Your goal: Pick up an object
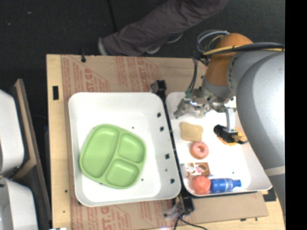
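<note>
glossy plastic green plate (113, 156); matt cardboard bench (110, 75).

I am looking down through one fixed camera above my bench, tilting slightly, far enough back that both white bins, the left bin (76, 128) and the right bin (254, 169), are fitting in frame, while my arm (261, 99) is entering from the right.

Green divided plate (112, 156) in white bin (76, 128); pink doughnut (199, 150), tan sponge (191, 131), blue bottle (223, 185), red ball (201, 184).
</note>
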{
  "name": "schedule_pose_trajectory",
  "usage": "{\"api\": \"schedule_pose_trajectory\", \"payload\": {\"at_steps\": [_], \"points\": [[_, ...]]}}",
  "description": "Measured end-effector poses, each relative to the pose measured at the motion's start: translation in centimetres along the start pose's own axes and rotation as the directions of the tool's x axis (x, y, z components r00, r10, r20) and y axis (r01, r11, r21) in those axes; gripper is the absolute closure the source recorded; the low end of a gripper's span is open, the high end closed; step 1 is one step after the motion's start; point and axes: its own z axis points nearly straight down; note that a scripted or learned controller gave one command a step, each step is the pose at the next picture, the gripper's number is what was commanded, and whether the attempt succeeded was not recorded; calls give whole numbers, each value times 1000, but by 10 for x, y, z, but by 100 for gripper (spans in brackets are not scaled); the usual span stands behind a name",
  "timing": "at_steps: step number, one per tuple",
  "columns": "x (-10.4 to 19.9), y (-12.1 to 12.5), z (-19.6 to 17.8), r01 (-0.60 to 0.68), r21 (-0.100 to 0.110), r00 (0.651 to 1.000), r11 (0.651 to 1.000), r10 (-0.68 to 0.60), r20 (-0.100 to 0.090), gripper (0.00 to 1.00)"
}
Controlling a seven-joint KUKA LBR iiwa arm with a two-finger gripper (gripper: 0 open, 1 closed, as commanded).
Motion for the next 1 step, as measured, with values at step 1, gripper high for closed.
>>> {"api": "schedule_pose_trajectory", "payload": {"at_steps": [1], "points": [[6,-55,0,-5,2,1000,1000,5,-1,0]]}}
